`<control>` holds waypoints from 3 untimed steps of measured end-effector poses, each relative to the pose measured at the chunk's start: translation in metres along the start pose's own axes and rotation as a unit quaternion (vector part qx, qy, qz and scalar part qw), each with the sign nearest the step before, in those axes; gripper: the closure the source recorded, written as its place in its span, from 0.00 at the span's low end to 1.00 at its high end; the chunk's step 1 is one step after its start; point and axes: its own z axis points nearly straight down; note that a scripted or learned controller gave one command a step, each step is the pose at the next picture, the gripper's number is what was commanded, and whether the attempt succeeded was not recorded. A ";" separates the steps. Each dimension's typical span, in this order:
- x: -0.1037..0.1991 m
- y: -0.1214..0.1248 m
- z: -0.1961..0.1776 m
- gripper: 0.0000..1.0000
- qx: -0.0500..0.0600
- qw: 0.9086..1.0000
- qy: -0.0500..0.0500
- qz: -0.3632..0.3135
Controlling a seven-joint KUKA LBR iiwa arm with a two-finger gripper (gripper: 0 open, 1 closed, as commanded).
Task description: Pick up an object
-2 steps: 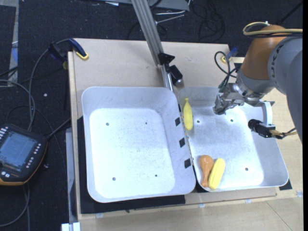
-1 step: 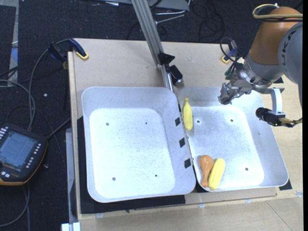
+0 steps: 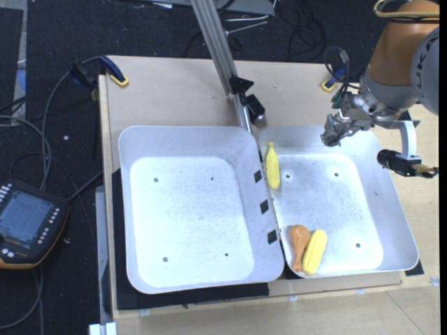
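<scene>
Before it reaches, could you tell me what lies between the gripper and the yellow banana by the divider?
Bare white bin floor separates the gripper from the banana in the camera view.

Two white bins, left bin and right bin, both with fine dark speckling on the floor. Yellow banana at right bin's left wall; yellow corn cob beside orange drumstick-shaped piece. Bench pale tan, yellow clamps at corners. Arm grey with orange band; pincer dark grey. Floor black.
</scene>
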 end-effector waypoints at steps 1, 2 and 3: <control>0.056 -0.005 -0.011 1.00 0.001 1.000 0.001 -0.002; 0.103 0.005 -0.020 1.00 0.001 1.000 0.001 -0.002; 0.149 0.003 -0.015 1.00 0.001 1.000 0.001 -0.002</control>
